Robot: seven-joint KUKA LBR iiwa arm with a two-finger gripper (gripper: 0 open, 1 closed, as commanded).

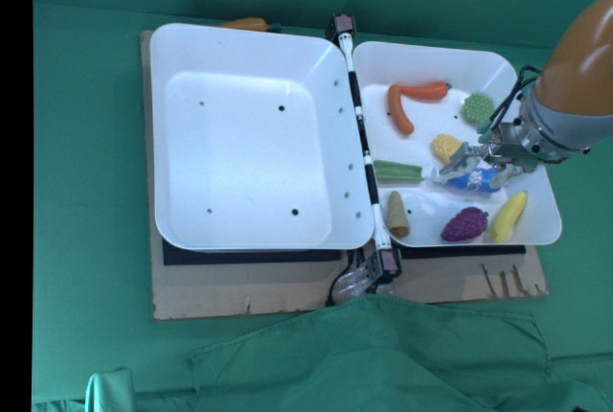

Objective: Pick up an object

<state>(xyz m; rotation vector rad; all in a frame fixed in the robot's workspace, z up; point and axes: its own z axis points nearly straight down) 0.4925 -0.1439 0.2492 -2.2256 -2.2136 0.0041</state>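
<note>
In the right bin (536, 230), at the frame's right, the gripper (482, 160) hangs low just above a blue and white object (472, 179). How far its fingers stand apart cannot be told. Purple grapes (465, 224) and a yellow banana (509, 216) lie just below.

The surface (86, 161) is covered in green cloth. A brown cardboard sheet (249, 297) lies flat on it, and a dark mat (249, 257) on the sheet. Two white bins rest on top, side by side: the left bin (168, 161) and the right bin (532, 233). Crumpled green cloth (383, 353) lies along the near edge.
</note>
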